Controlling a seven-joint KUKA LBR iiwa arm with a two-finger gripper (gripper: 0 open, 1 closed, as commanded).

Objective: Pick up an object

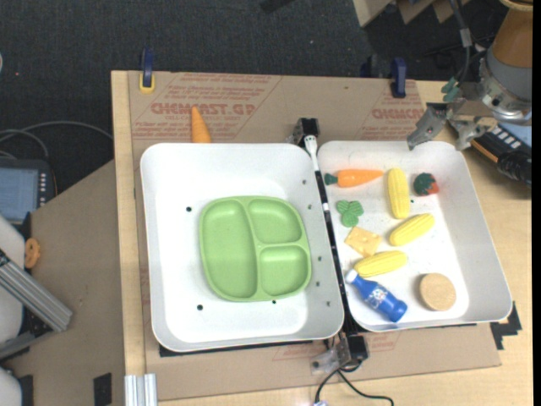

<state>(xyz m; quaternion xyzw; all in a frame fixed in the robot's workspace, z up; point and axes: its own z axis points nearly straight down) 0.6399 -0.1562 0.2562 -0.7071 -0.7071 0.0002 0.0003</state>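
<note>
Camera view: the right bin (483, 227) carries the pickable lot, all lying loose. Count them: three corn cobs, one upright (397, 192), one slanted (411, 228), one lower (380, 264). One carrot (355, 177), one green broccoli piece (348, 211), one cheese wedge (363, 241), one blue bottle (378, 298), one round cookie (438, 292), one red-and-green strawberry (424, 184). The gripper (441, 125) hangs over the bin's far rim, nothing in it; whether it is spread, I cannot tell. The left bin (169, 227) carries one green divided plate (254, 248). One orange cone (199, 126) sits on the worktop (254, 108) behind.
</note>
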